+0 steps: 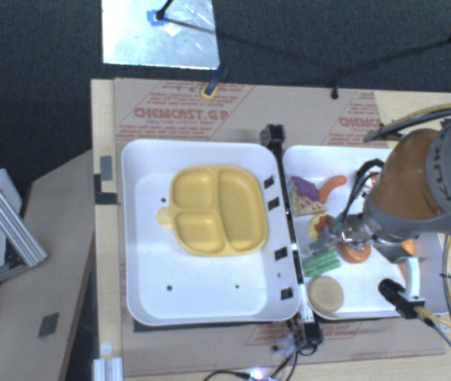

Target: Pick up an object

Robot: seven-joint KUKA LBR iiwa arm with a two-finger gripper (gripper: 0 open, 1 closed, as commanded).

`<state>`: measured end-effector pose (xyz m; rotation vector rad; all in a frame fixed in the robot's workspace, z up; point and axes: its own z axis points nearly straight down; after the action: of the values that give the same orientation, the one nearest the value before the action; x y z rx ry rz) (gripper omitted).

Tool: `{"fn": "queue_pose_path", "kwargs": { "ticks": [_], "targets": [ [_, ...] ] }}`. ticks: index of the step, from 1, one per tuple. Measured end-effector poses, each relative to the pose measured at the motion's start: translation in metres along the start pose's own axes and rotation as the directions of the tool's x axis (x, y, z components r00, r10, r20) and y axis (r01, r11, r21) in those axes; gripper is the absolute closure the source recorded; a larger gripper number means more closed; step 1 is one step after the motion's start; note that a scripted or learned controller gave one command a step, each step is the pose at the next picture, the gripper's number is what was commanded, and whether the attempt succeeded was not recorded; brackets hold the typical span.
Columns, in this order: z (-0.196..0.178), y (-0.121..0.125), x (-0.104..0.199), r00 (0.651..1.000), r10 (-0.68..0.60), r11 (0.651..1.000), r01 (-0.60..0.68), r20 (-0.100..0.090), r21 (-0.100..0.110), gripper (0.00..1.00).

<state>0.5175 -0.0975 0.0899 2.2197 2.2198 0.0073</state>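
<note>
Bench (106,213) carried two white bins (142,292) on cardboard over dark carpet (35,54); gripper (333,232) state unclear.

Seen from above: a bench (106,213) topped with printed cardboard sheeting (186,111), carrying two shallow white bins side by side, left bin (142,284) and right bin (368,300), spanning nearly edge to edge.

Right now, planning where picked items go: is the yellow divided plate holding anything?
Empty. The yellow divided plate in the left bin shows three bare compartments.
</note>
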Motion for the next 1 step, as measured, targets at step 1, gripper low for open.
{"fn": "queue_pose_path", "kwargs": {
  "ticks": [1],
  "targets": [
    [-0.0122,0.0033,-0.0048,1.000,0.002,1.000,-0.002,0.014,-0.017,1.00]
  ]
}}
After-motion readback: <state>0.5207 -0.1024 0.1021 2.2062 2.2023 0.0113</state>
